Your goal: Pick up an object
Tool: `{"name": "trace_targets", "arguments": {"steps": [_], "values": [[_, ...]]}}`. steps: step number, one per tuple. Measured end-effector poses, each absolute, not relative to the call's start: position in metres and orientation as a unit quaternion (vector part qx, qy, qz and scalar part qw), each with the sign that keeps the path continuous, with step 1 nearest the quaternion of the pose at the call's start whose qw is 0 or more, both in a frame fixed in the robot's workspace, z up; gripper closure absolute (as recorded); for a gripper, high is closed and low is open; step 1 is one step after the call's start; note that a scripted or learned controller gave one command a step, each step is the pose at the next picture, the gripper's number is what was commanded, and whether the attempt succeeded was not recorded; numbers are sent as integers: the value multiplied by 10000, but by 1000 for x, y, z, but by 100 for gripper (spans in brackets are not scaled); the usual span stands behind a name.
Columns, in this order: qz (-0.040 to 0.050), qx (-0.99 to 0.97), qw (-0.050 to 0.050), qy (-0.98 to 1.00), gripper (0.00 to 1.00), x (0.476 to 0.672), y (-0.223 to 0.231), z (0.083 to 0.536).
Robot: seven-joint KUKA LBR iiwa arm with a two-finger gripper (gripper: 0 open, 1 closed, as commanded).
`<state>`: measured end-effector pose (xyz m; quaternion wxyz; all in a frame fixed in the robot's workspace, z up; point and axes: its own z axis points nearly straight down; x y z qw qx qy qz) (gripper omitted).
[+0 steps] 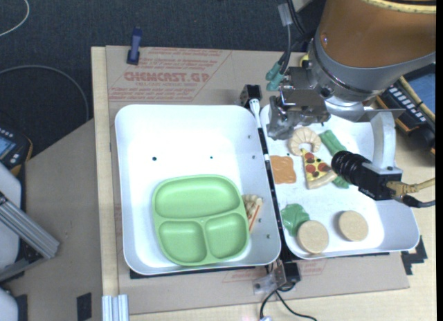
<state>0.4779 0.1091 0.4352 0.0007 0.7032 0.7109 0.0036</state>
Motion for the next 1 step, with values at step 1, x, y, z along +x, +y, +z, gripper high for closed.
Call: {"name": "trace_targets", "arguments": {"steps": [1], "values": [[-19, 7055, -17, 7087, 100, 479, 145, 411]]}}
